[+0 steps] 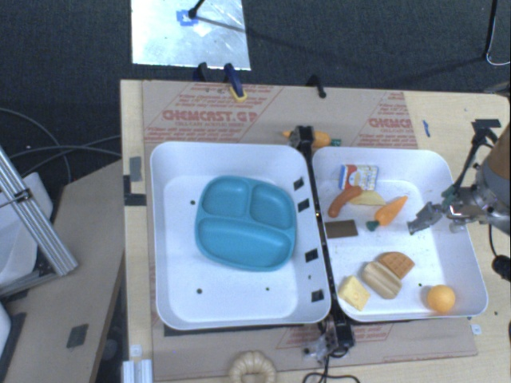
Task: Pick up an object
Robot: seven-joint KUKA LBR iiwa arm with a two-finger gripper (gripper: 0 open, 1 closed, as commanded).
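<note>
I see a blue divided plate (246, 233) lying flat in the left white bin (172, 214), on brown cardboard (263, 110) printed with red lettering. A shiny metal sheet (172, 30) lies on dark carpet beyond the bench.

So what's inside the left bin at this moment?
The left bin holds one blue divided plate, whose compartments look bare. Whatever lies beneath the plate is covered. The food items sit in the right bin.
</note>
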